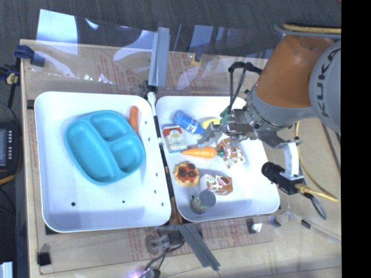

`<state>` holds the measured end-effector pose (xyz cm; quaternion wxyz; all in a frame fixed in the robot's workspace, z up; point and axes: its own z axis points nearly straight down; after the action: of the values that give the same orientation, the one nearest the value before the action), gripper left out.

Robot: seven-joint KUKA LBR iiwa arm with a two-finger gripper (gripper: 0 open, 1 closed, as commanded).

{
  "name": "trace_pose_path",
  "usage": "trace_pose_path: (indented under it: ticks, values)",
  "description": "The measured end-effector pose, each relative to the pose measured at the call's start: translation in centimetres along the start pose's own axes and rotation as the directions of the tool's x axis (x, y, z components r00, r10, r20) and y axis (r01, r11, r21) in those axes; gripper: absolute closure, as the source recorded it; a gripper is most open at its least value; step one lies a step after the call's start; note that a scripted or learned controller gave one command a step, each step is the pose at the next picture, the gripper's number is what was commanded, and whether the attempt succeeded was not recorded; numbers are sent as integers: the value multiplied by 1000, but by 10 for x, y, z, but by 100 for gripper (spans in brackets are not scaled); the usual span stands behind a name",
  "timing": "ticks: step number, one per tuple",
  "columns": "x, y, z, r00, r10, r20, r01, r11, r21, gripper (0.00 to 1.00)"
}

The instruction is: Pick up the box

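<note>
Left bin (52, 213): 1 blue 3-compartment tray (104, 145), 1 orange sausage-shaped piece (134, 118) beside it. Right bin (261, 204): small box (174, 138) near the left wall, red-and-white label unreadable, long axis running roughly top to bottom; blue can (186, 122), carrot (200, 152), pizza piece (186, 173), grey can (203, 201). Gripper (227, 131) low over the bin's right half, jaw state impossible to tell.

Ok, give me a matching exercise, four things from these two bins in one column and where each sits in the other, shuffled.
Things:
1. blue divided plastic plate
2. orange toy carrot
3. small blue can
4. grey round tin

Places:
A. near front edge of right bin
B. middle of left bin
C. back of right bin
D. centre of right bin

Pairs: 1-B, 2-D, 3-C, 4-A
</note>
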<state>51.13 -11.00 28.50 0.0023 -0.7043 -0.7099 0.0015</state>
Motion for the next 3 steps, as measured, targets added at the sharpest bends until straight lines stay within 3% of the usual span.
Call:
trace_pose_path:
  ticks: [1, 2, 3]
  values:
    - [-43, -36, 101, 997, 81, 0, -81, 997, 2, 0]
    - [-81, -4, 195, 999, 43, -1, -43, 999, 2, 0]
    - [-80, 48, 145, 999, 41, 0, -41, 999, -3, 0]
